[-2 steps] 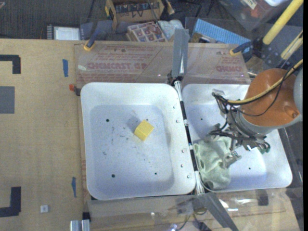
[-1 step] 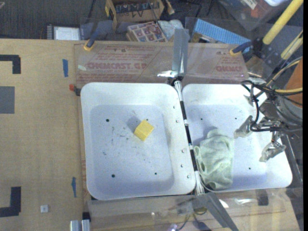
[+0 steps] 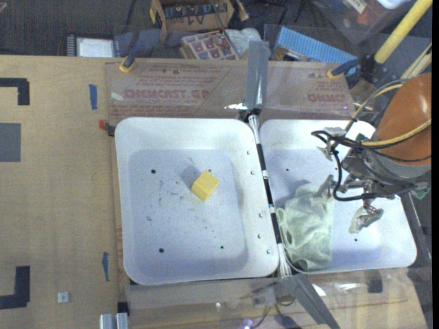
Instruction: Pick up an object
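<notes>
A pale green cloth lies crumpled in the right bin, bunched against that bin's left wall and running down toward its near edge. It sits just to the left of the end effector, with its upper right corner rising toward the left-hand finger; whether cloth and finger touch cannot be told from this angle. Nothing is seen caught between the fingers.

The end effector hangs over the middle of the right bin, its two fingers spread apart: one by the cloth's raised corner, the other lower and further right, over bare bin floor. Dark cables loop around the wrist above it, and the orange band of the arm swells out toward the upper right.

Well to the left of the end effector, across the divide between the bins, a small yellow block rests near the middle of the left bin, tilted so that one corner points downward. It throws a short shadow up and to the left. The floor of that bin is flecked with dark specks and scuffs around the block.

Both bins sit side by side on the table, whose wooden surface stretches far to the left of the end effector, marked with black and blue tape.
</notes>
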Robot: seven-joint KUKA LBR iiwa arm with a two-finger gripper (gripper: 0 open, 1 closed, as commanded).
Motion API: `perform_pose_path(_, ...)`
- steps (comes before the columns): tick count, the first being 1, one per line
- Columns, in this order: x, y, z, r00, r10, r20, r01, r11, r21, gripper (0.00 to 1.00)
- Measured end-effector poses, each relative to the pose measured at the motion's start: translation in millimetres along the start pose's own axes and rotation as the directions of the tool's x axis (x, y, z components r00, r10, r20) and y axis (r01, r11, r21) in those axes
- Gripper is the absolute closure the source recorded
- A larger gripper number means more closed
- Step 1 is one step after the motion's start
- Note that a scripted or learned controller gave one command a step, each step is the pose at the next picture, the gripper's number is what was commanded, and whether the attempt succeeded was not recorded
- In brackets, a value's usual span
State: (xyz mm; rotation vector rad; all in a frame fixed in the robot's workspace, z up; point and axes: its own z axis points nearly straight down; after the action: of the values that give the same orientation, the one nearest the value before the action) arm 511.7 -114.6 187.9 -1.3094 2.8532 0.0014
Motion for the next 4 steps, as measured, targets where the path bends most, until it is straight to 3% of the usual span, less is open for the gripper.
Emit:
perform_pose_path(1, 40, -4, -25, 0.964, -0.264, 0.001, 0.264, 0.964, 0.003, 0.00)
perform_pose_path(2, 93, -39, 94, 0.930, -0.368, 0.001, 0.368, 0.930, 0.002, 0.00)
perform_pose_path(3, 97, -41, 100, 0.574, -0.819, 0.014, 0.819, 0.574, -0.005, 0.00)
perform_pose_path(4, 24, -2, 101, 0.400, -0.917, -0.002, 0.917, 0.400, 0.001, 0.00)
